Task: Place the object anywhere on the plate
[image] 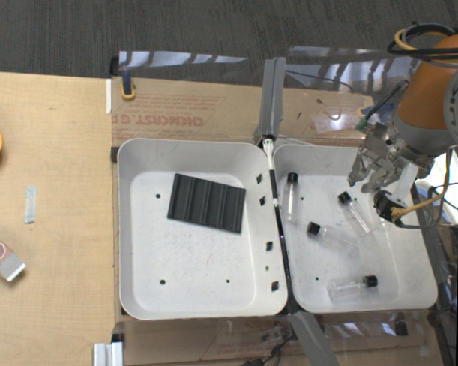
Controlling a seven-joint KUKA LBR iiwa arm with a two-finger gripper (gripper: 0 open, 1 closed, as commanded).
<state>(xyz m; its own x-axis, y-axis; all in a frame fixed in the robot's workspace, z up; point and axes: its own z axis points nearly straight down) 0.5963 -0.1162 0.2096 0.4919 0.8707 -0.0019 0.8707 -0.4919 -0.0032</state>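
Nearest cam, along front of right bin (pixel 363 306): front vial (pixel 349 286), clear w/ black cap, lying roughly left-right, cap at view-right end. Well apart from gripper.

Next back, mid-bin: middle vial (pixel 331 234), cap at view-left end, also lying flat, apart from the others.

Same depth, across the divider, in left bin (pixel 125 235): plate (pixel 206 202), dark grey, ridged, flat on bin floor, long axis left-right w/ slight tilt.

Further back in right bin: rear vial (pixel 356 215), long axis diagonal, cap at far-left end, body running toward near-right. Beside the divider: divider vial (pixel 291 196), long axis near-far, cap at far end.

Farthest, at right bin's back-right: gripper (pixel 373 176), under orange band, hanging just beyond rear vial. Spread or pressed together: can't tell from this angle. Holding anything: can't tell either; no vial seen in it.

Judgement: likely task obj = rear vial, closest to gripper, just nearer cam and slightly view-left of it. Key relation for coming move: short drop toward near-left, grip across the diagonal, not along it. Then long carry view-left over divider to plate.
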